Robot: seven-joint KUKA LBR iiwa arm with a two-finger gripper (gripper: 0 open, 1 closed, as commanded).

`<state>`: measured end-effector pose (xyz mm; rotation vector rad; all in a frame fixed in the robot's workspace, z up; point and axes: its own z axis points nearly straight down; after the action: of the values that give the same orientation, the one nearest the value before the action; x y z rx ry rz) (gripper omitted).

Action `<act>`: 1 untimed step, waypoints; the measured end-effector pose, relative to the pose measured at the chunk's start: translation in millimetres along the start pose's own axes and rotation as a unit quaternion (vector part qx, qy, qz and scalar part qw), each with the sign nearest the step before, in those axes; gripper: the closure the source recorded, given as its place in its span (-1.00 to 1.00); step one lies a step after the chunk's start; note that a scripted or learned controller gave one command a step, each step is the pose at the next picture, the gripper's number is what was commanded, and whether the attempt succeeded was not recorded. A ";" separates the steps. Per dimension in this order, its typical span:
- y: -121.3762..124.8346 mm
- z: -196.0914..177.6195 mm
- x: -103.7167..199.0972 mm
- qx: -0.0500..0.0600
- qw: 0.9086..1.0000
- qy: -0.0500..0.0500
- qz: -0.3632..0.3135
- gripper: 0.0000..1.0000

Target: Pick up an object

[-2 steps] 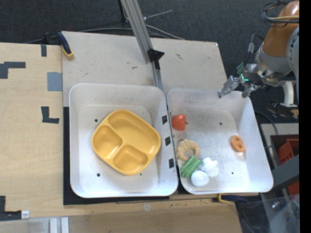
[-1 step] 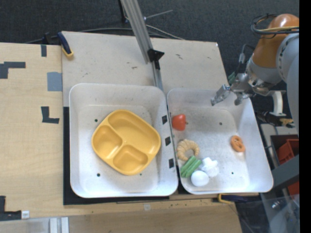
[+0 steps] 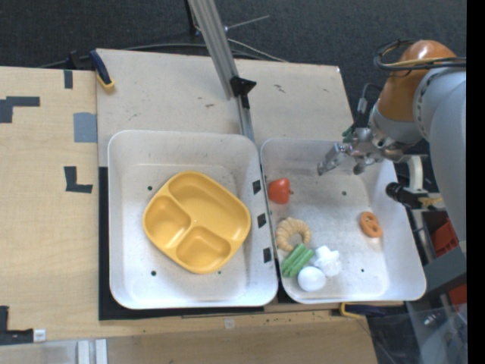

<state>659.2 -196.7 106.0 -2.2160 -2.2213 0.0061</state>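
My gripper [image 3: 340,162] hangs over the back of the right bin [image 3: 394,279], its two fingers apart with nothing between them. Below and left of it a red tomato-like piece [image 3: 279,190] lies by the bin's left wall. An orange pretzel-shaped piece [image 3: 370,224] rests near the right wall. Toward the front left of that bin lie a tan ring-shaped pastry [image 3: 292,233], a green pod [image 3: 297,258] and a white lumpy object [image 3: 318,270], crowded together.
The left bin [image 3: 129,279] holds a yellow divided plate [image 3: 197,221]. A grey metal pole [image 3: 220,48] slants from the top to the seam between the bins. A yellow-and-blue tool [image 3: 101,70] lies at the bench's back left.
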 end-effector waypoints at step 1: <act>-0.3 18.7 1.1 -0.001 1.000 -0.001 0.000 -1.00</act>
<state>658.8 -195.6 87.3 -2.2169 -2.2236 0.0053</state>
